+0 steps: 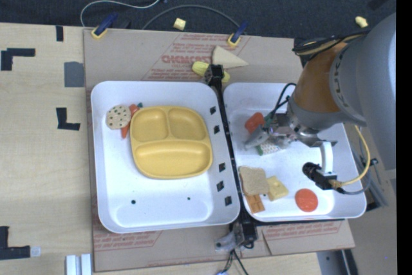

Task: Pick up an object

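**A:** Where was the arm (pixel 347 80)?

**B:** It reached in from the right, over the right bin (pixel 341 206). Its pincer (pixel 262 138) sat low in the middle of that bin, beside a small orange-red piece (pixel 255 120) and right over a pale speckled piece with green (pixel 269 147).

**A:** Was the pincer clenched, or grasping something?

**B:** I could not tell. The metal parts blurred into the items beneath, and nothing was clearly lifted.

**A:** What else lay in that bin?

**B:** Along the front, a slice of toast (pixel 253 180), with a yellow cheese-like wedge (pixel 278 189) just beside it and an orange cracker-like strip (pixel 255 204) at its front edge. Farther right, a round red-orange tomato-like object (pixel 307 200), well apart from the pincer.

**A:** And the left bin (pixel 109 203)?

**B:** A yellow divided plate (pixel 170 142) lay in its middle. At the plate's left edge sat a round cookie (pixel 117 116), with a small red piece (pixel 129 124) between cookie and plate.

**A:** Anything outside the bins?

**B:** A tan wedge (pixel 228 58) and a small yellow object (pixel 201 67) lay on the cardboard (pixel 154 51) behind, on the counter (pixel 38 170).
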`<state>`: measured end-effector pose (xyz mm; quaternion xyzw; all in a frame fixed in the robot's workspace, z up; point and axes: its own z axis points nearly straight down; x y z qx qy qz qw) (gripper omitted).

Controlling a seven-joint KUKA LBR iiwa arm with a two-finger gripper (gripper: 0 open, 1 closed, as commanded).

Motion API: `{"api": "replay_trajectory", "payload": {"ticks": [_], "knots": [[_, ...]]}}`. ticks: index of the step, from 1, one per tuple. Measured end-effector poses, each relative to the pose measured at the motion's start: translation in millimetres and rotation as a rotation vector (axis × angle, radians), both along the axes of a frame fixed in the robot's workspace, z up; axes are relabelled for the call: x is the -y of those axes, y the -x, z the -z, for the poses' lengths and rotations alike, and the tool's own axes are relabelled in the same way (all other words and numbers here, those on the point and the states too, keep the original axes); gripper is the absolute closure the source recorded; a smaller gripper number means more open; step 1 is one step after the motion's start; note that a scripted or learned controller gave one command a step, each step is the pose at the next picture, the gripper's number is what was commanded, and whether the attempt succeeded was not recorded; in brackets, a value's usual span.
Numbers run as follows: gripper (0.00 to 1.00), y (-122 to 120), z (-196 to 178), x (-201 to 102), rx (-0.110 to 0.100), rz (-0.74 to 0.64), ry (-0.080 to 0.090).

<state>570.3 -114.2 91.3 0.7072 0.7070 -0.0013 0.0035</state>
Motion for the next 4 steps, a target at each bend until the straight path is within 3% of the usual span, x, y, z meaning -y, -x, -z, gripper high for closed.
{"api": "replay_trajectory", "payload": {"ticks": [1, 2, 3, 4], "knots": [[0.00, -43.5, 0.8, -10.1, 0.006, -0.002, -0.001], [0.00, -103.8, 0.5, -11.0, 0.011, -0.005, -0.004], [1.00, -99.1, -5.0, -10.6, 0.000, -0.003, -0.003], [1.00, -33.5, -97.9, -79.5, -0.002, -0.006, -0.010]]}}
